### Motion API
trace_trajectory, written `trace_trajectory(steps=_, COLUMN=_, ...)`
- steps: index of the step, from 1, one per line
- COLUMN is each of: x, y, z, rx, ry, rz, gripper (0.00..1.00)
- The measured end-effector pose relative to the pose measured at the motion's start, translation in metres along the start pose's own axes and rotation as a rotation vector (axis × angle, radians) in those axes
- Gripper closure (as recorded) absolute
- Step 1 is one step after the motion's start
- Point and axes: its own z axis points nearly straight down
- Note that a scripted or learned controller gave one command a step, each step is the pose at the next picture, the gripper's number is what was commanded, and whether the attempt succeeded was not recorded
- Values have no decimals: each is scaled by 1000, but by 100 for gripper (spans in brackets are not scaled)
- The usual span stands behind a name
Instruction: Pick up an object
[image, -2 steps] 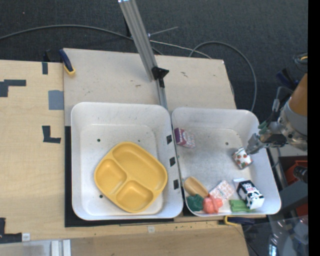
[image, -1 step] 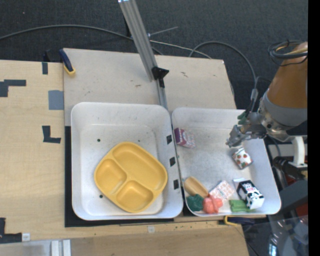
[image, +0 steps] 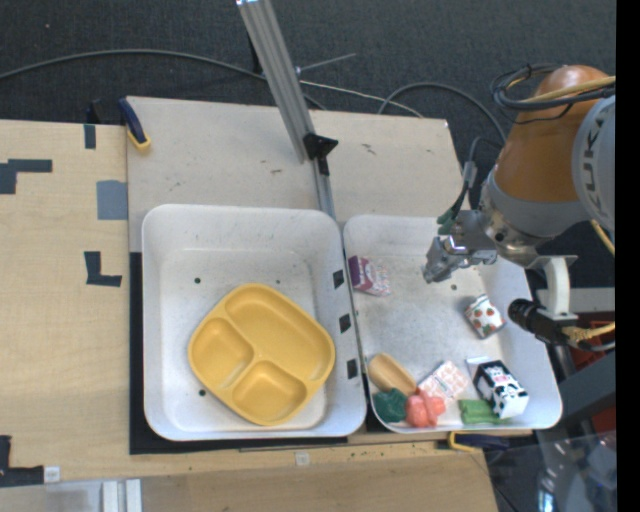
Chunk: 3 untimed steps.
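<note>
A small purple packet (image: 369, 275) lies at the upper left of the right bin (image: 400, 232), near the divider. The gripper (image: 441, 262) hangs above the bin's upper right, apart from the packet; whether it is parted or clenched, I cannot tell. A yellow divided plate (image: 262, 352) fills the left bin (image: 160, 240).

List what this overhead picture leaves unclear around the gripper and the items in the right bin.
- Gripper: its fingers are small, dark and blurred, so their state cannot be read.
- Purple packet: its print is too small to read.
- Green toy and pink toy: crowded together at the near wall of the right bin, so their shapes are uncertain.
- Arm: cut off by the picture's right edge.
</note>
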Motion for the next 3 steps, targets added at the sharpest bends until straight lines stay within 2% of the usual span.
trace_trajectory(steps=1, x=61, y=15, z=2, rx=1, ry=1, rz=-1, gripper=100)
trace_trajectory(steps=2, x=110, y=30, z=0, rx=0, ry=0, rz=0, gripper=100)
trace_trajectory(steps=3, x=169, y=52, z=13, rx=1, ry=-1, rz=0, gripper=100)
